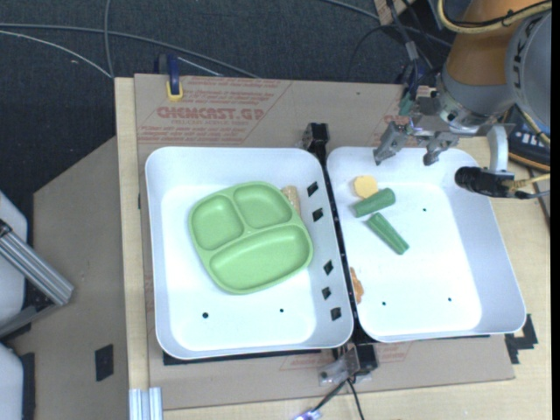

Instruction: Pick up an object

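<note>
End effector (409, 153) open, empty, above right bin (472, 269) rim.

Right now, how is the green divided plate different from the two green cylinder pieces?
The green divided plate lies in the left bin; the two green cylinders lie in the right bin, near the gripper. The plate is broad, flat and pale green with three compartments; the cylinders are small, narrow and darker green. The plate lies alone; the cylinders meet at an angle. All are green.
</note>
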{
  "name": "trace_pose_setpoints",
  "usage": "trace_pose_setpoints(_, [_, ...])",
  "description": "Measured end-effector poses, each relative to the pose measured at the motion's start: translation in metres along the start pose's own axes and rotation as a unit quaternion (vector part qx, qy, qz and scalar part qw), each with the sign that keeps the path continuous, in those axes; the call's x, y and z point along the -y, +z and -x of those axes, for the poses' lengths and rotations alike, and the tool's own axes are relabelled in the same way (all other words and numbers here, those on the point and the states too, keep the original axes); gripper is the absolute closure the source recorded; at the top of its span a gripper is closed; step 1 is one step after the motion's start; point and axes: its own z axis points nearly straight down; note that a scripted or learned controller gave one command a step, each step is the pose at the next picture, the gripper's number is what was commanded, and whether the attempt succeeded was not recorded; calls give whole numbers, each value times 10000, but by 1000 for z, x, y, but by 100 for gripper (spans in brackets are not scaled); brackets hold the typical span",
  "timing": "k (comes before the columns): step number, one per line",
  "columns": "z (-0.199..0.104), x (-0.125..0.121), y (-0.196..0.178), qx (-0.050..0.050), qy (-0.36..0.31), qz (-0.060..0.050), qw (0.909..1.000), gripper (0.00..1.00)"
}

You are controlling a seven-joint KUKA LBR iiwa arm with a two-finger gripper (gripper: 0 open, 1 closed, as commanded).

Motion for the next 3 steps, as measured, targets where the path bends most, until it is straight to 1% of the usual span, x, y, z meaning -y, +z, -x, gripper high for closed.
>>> trace_pose_setpoints(1, [6, -4, 59, -3, 4, -22, 10000, 0])
trace_pose_setpoints(2, [3, 4, 114, -1, 0, -5, 10000, 0])
trace_pose_setpoints(3, [2, 3, 133, -2, -1, -10, 10000, 0])
